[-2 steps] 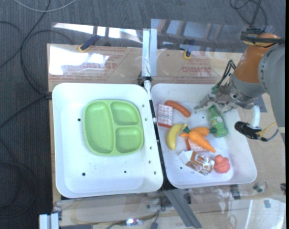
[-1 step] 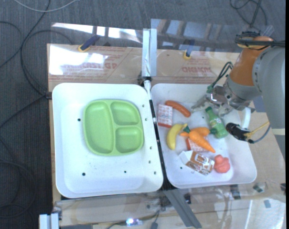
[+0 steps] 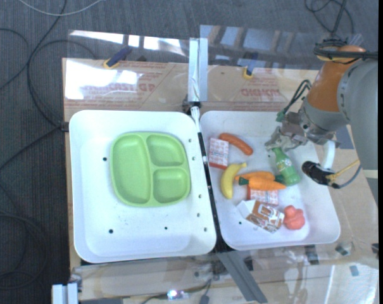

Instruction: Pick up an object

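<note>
Two bins: sitting side by side on the bench, left bin [image 3: 83, 233] and right bin [image 3: 318, 233], touching along their inner edges.
Left bin: holding a green divided plate [image 3: 150, 168] with three compartments, lying flat near the middle.
Right bin: holding a cluster of small items spread from the middle toward the near right corner.
Arm: reaching in from the right, its orange band [image 3: 330, 84] showing above the far right part of the right bin.
Gripper [image 3: 285, 143]: hanging over the far right part of the right bin, directly above the top of the green bottle [image 3: 285, 167].
Fingers: state cannot be told; the tips are blurring into the bottle top, and no item is showing clearly between them.
Green bottle: lying in the right bin, slanting from the gripper toward the near right.
Sausage [image 3: 236, 143]: lying left of the gripper, toward the far side of the bin.
Red-and-white packet [image 3: 218, 152]: lying just beside the sausage, on its left.
Banana [image 3: 230, 178]: lying near the middle, curving just below the packet.
Carrot [image 3: 263, 181]: lying between banana and bottle, touching the bottle's near end.
Cartons [image 3: 264, 213]: lying near the carrot's near side, overlapping each other.
Red toy [image 3: 294, 218]: sitting just right of the cartons, toward the near right corner.
</note>
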